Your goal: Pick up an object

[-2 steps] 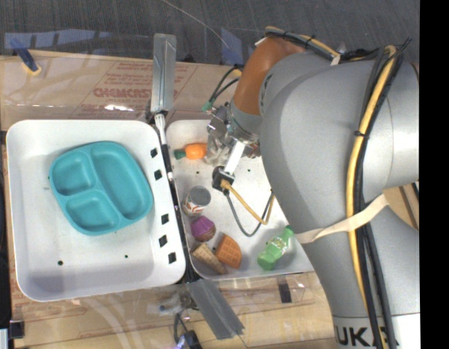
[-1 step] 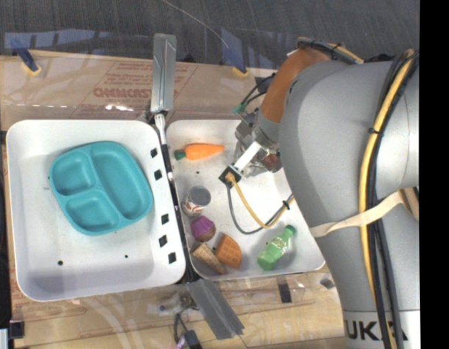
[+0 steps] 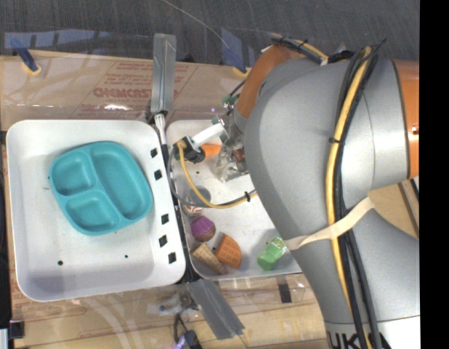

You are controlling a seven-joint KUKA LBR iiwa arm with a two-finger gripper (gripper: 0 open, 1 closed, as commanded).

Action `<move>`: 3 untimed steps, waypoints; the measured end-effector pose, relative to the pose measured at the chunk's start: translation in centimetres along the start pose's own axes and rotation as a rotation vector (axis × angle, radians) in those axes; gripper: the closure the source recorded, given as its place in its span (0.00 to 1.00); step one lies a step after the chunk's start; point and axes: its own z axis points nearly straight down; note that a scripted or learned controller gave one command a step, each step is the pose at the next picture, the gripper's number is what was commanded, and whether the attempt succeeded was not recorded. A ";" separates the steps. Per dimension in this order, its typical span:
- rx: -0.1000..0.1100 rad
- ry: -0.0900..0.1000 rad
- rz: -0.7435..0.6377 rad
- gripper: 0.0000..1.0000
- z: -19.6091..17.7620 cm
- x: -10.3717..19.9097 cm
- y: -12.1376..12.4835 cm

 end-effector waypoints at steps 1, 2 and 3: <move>-0.002 0.002 0.024 1.00 -0.1 -0.5 5.7; -0.003 0.003 0.026 1.00 -0.1 -1.7 9.8; 0.000 0.003 0.016 1.00 -1.2 -1.5 9.5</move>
